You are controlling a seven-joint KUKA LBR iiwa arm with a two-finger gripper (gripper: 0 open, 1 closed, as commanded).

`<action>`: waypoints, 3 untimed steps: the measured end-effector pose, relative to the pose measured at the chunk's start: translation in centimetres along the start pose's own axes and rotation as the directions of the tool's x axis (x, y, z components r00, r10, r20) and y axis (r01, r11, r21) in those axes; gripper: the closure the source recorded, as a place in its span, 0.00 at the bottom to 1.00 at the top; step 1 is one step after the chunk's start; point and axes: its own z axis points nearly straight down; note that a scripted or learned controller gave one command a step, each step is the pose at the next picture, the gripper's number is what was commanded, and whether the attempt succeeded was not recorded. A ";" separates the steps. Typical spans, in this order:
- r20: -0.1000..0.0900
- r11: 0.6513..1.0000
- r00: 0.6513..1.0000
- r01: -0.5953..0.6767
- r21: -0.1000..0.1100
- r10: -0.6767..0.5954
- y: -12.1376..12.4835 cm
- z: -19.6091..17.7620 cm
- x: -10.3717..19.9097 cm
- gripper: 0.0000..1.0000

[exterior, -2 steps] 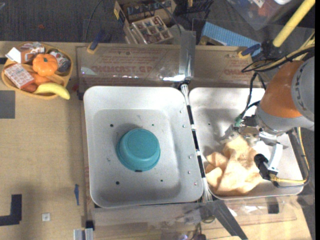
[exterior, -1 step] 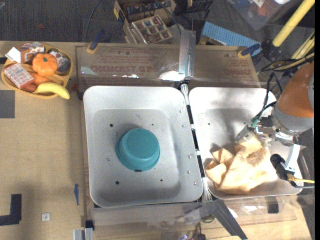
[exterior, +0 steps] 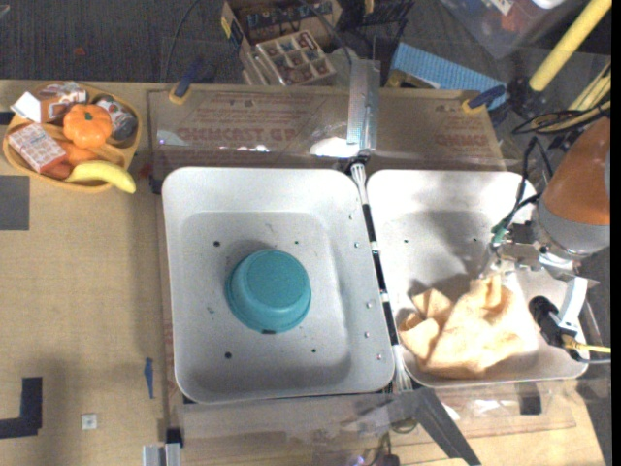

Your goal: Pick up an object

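Bench (exterior: 78, 309): tan, bearing two white bins side by side.
Left bin (exterior: 184, 202): teal bowl (exterior: 270, 289) upside down at centre.
Right bin (exterior: 427, 202): crumpled yellow cloth (exterior: 461, 328) toward 6 o'clock.
Pincer (exterior: 500, 265): at the bin's 3 o'clock, at the cloth's raised upper corner; grip cannot be told.
Far left: dish of toy fruit (exterior: 73, 134).

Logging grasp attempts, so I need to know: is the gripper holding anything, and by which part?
Cannot be told. The gripper sits at the upper edge of the yellow cloth in the right bin, but its fingertips are not distinguishable.
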 end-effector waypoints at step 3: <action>-0.003 0.973 0.973 0.229 0.010 -0.229 -1.5 -17.9 10.2 1.00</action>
